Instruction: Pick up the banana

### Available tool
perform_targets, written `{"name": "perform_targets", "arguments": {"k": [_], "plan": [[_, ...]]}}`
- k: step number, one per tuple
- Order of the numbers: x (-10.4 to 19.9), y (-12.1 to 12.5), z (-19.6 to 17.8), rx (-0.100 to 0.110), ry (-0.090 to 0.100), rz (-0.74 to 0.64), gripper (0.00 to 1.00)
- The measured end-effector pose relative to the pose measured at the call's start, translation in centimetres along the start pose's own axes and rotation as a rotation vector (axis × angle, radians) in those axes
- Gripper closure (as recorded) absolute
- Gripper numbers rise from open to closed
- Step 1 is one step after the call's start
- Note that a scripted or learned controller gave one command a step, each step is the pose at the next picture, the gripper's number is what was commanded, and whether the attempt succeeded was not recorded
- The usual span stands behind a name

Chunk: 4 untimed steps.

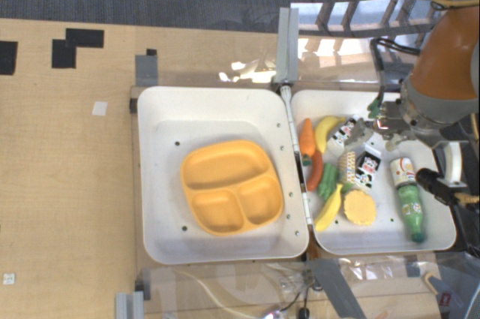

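Observation:
Two yellow bananas lie in the right bin (pixel 442 239). One banana (pixel 324 131) curves near the bin's back left, between an orange carrot (pixel 307 137) and a cow-patterned carton (pixel 343 132). The other banana (pixel 328 209) lies near the front left, beside a round yellow disc (pixel 360 210). My gripper (pixel 386 122) hangs over the back middle of the right bin, to the right of the upper banana and apart from it. No banana is in it.
The left bin (pixel 157 235) holds an orange-yellow divided plate (pixel 231 186). The right bin also holds a red pepper (pixel 315 170), a green vegetable (pixel 328 181), a second cow-patterned carton (pixel 367 169) and a green bottle (pixel 409 199). A metal divider (pixel 296 160) separates the bins.

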State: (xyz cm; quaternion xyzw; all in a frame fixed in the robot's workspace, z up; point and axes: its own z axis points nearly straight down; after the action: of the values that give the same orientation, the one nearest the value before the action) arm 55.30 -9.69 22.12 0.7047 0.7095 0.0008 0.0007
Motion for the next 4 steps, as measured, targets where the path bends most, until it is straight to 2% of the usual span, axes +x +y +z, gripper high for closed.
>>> {"name": "perform_targets", "arguments": {"k": [1, 2, 3, 4], "plan": [[-1.2, 7.9, 8.5, -0.001, -0.001, -0.144, 0.00], [-2.6, 10.7, 11.7, -0.036, -0.007, -0.173, 0.00], [0.5, 10.7, 13.2, -0.010, -0.003, -0.233, 0.00], [-0.8, 11.6, 13.3, 0.004, 0.005, -0.303, 0.00]]}}
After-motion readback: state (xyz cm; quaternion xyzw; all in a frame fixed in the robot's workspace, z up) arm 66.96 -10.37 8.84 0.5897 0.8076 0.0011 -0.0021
